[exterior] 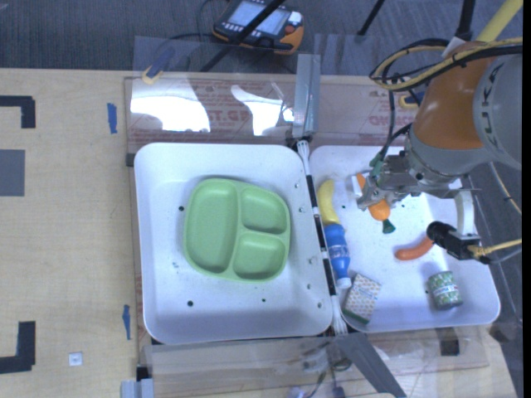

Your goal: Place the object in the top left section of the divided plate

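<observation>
In the left bin (158, 305) lies the pale green divided plastic plate (237, 230), a rounded tray with one long section on its left side and two smaller sections stacked on its right; all three sections are bare. Over the right bin (481, 305) the grey arm with its orange band (452, 110) reaches in from the right edge, bent down so that the two-finger gripper (377, 197) hangs above the bin's upper left part. A small orange object (380, 211) with a green tip shows right at the fingertips, apparently pinched between them, though the exact contact is hard to make out. Below and around it in the same bin rest a yellow banana-shaped toy (327, 201), a blue plastic bottle (336, 251), a patterned packet (362, 296), an orange sausage-shaped piece (413, 249) and a small green-labelled can (445, 289).
</observation>
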`<action>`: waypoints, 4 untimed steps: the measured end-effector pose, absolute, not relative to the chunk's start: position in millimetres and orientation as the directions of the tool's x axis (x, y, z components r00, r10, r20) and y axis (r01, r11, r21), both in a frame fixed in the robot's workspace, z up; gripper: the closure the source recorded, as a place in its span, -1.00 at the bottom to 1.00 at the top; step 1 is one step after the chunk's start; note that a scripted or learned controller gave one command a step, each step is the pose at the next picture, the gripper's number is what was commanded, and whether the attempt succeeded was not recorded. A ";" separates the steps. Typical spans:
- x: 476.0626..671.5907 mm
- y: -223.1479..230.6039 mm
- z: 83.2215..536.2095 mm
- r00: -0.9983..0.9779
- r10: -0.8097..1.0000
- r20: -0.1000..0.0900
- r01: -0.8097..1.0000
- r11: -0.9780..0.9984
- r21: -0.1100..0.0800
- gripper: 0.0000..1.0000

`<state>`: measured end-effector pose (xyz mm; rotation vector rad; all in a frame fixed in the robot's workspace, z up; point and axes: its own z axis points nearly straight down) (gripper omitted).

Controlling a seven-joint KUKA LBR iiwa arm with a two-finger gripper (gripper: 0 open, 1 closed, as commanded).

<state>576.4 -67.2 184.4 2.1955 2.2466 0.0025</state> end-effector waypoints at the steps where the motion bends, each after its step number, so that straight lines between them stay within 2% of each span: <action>1: 650.0 43.9 184.9 -0.121 0.993 0.000 0.993 0.121 0.001 1.00; 2: 666.5 134.1 172.8 -0.127 0.992 0.000 0.992 0.127 0.002 1.00; 3: 667.6 132.6 124.0 -0.330 0.944 0.004 0.944 0.330 0.004 1.00; 4: 666.7 130.0 117.9 -0.327 0.945 0.001 0.945 0.327 0.001 -1.00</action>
